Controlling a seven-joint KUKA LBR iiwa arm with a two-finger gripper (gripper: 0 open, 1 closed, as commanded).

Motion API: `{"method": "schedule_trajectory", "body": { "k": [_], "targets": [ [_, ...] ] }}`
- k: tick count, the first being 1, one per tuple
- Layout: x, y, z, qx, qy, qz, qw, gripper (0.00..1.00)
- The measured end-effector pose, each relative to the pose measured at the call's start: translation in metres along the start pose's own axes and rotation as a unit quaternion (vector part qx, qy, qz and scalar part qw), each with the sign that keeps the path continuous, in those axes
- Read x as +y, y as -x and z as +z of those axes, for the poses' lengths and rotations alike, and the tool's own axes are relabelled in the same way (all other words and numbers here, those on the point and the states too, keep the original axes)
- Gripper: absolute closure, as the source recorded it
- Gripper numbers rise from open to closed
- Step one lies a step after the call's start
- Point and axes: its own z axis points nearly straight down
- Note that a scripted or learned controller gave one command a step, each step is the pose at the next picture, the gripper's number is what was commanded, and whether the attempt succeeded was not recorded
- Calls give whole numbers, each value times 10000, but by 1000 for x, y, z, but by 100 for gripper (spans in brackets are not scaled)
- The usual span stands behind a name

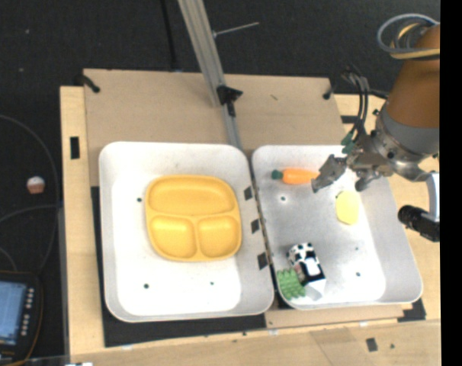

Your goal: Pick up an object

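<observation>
Overhead view of two white bins. We see the gripper [344,172] at the upper right of the frame, hanging over the right bin [383,280] with its two dark fingers spread wide and nothing between them. Just to its left lies a carrot [299,176] with a green stub end; just below lies a small yellow lump [348,207] — probably a lemon. A black-and-white toy [307,261] and a green block [290,283] sit touching near the lower left corner of that bin. The left bin [117,280] holds a yellow tray [193,216] with three compartments. We judge the carrot the handiest object: light, stiff, smooth plastic by its look, and best taken across its narrow body near the middle, since the taper could let it slip out toward the tip. The lump looks rounder and likelier to roll. The carrot lies near the bin's upper wall — little room on that side, ample bare floor below and right.
</observation>
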Motion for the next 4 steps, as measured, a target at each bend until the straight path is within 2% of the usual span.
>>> {"method": "schedule_trajectory", "body": {
  "k": [1,2,3,4],
  "targets": [
    [0,0,0,2,3,6,10000,0],
    [-6,-2,60,-11,-25,20,10000,0],
    [0,1,105,-12,-25,30,10000,0],
    [-10,6,155,-11,-31,28,10000,0]
  ]
}}
